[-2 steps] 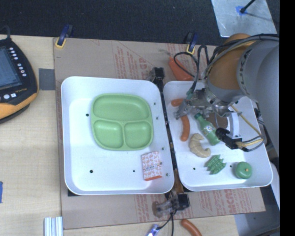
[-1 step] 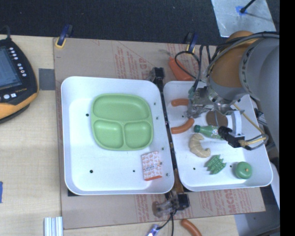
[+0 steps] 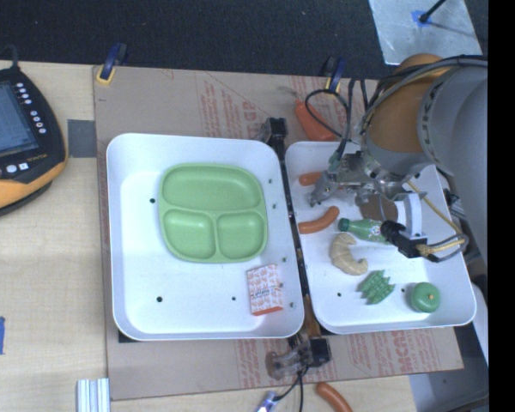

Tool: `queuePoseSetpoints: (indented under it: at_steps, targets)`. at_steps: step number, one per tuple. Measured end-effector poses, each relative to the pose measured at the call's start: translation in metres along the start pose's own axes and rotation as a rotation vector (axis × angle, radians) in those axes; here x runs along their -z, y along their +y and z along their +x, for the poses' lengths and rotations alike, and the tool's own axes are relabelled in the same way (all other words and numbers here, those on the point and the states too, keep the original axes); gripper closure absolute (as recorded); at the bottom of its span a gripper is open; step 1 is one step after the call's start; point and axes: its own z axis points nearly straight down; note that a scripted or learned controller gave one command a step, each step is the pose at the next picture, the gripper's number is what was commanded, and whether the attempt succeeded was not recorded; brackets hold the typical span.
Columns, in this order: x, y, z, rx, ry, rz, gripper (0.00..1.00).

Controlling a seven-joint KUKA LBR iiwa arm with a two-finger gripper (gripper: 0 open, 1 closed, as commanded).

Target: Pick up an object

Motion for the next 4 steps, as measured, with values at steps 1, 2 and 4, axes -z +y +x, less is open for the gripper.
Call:
queuePoseSetpoints:
  at_steps: [1,2,4]
  targets:
    - [-0.008,-0.025,-0.050,-0.004,-0.001,-0.007,0.00]
    - [-0.010,-0.024,-0.017,-0.003,0.003,0.000,0.00]
    - [0.000,-0.051,-0.012,-0.001,0.000,-0.002,1.00]
